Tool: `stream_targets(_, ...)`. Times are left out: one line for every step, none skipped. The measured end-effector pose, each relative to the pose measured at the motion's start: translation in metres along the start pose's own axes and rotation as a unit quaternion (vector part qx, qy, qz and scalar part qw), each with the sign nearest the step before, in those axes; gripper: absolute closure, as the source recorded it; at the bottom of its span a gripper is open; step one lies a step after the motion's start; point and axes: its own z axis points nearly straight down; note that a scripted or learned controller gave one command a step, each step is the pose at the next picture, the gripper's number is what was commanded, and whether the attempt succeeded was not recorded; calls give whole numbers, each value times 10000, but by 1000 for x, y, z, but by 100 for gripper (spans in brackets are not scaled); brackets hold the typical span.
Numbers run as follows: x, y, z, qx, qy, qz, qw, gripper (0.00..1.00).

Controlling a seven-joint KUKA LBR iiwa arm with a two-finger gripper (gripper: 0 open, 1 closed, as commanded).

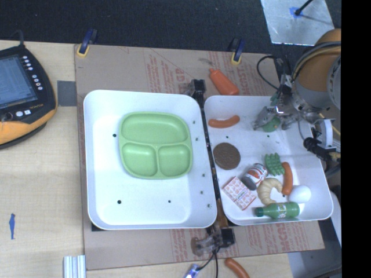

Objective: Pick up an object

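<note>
My gripper (270, 119) hangs low over the far part of the right bin (324, 213), on the grey arm with its orange band (317, 68). A small green item (270, 126) lies right at the gripper's tip; whether it is held is unclear. Elsewhere in this bin lie an orange sausage (224, 121), a brown round disc (226, 155), a bumpy green piece (273, 163), a small can (254, 175), a red-and-white packet (239, 192), a croissant (269, 189), a second sausage (287, 177), a white egg (299, 194) and a green bottle (278, 211).
The left bin (104, 207) holds a green divided plate (156, 143). A carrot (222, 82) lies on the cardboard behind the bins, and another orange piece (237, 266) in front. A control pendant (20, 91) rests at the far left.
</note>
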Motion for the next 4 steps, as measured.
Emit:
stream_targets(-8, 2, -2, -33, -2, 6, 10000, 0)
stream_targets(-8, 2, -13, -45, -12, -7, 10000, 100)
stream_targets(57, 2, -61, -43, 0, -7, 10000, 100)
stream_targets(150, -30, -121, -13, 6, -12, 10000, 100)
